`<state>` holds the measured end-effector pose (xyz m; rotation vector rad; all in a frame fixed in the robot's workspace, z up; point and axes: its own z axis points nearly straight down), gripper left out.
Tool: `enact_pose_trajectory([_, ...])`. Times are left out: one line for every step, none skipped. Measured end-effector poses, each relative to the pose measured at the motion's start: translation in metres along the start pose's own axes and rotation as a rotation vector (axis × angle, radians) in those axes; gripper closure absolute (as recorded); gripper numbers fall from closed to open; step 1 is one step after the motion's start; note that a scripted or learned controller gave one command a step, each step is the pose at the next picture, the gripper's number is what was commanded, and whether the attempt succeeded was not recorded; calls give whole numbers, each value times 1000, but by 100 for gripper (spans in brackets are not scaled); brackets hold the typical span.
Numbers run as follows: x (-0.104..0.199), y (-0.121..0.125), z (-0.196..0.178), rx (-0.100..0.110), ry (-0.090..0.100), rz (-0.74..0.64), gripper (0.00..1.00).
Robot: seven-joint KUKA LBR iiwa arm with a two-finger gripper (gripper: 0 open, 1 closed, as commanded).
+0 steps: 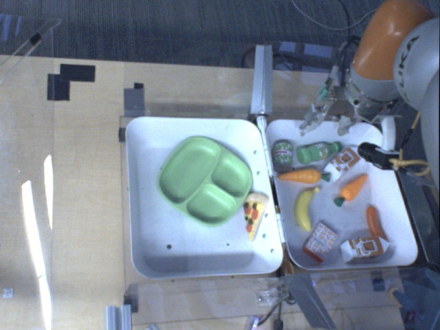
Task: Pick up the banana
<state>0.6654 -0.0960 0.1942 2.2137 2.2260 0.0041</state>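
From my feed, the wooden table (82, 218) takes up most of the view, with pale glare streaks down its left side. The grey arm (421, 67) comes in at the upper right and is cut off by the frame edge, so I see little more than its orange band (388, 29) and wrist. The left bin (148, 253) holds a green divided plate (206, 177) near its middle. A toy pizza slice (254, 215) lies just beside the plate, against the bin's right wall. The right bin (337, 218) is crowded. The banana (304, 208) lies in its left half, near the middle, pointing roughly toward the near and far rims, with nothing covering it. An orange carrot (300, 177) lies crosswise just past the banana's far end. A second carrot (352, 188) sits to the banana's right, apart from it. Along the far side are a small can (282, 153), a green bottle (317, 151) on its side, and a small carton (342, 162). Toward the near rim are a red box (321, 240), a milk carton (364, 248), and a reddish sausage (373, 220); their labels are too small for me to read. The gripper (326, 119) hangs over the right bin's far rim with its fingers spread and nothing between them, well apart from the banana.
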Motion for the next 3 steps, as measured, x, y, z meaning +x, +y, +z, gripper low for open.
enact_pose_trajectory([-3, -53, 83, -3, 1, -222, 0])
enact_pose_trajectory([-8, -111, 105, -9, -1, -261, 0])
enact_pose_trajectory([6, -157, 104, -16, -3, -110, 0])
